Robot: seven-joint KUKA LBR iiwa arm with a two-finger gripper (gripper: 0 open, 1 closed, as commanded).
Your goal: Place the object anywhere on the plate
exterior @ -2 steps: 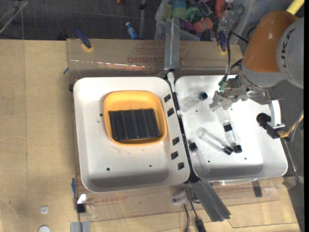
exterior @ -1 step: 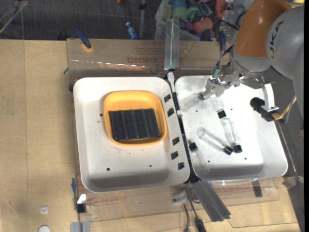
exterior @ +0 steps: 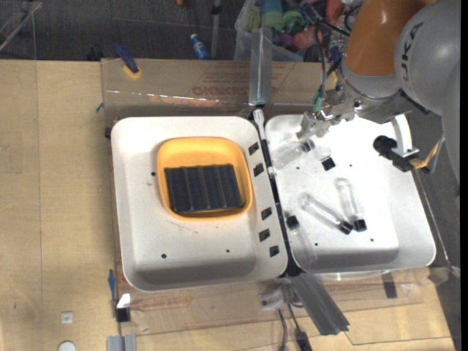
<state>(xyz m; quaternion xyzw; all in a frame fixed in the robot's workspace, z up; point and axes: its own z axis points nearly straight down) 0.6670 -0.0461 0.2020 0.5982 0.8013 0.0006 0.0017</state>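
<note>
Clear plastic: three tubes (exterior: 344, 199) lie in the right bin (exterior: 409, 232).
Pincer (exterior: 316, 125): far-left corner, over one tube (exterior: 292, 154); opening unreadable.
Plate (exterior: 201, 152): yellow, left bin, well left of pincer.

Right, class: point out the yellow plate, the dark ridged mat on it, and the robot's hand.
yellow plate (exterior: 164, 156): camera view, bare rim.
dark ridged mat (exterior: 203, 189): camera view, centre.
hand (exterior: 306, 133): camera view, between fingertips.

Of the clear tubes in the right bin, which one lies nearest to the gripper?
The clear tube in the bin's upper left corner, just below the gripper; the other two tubes lie crossed further down.
</note>
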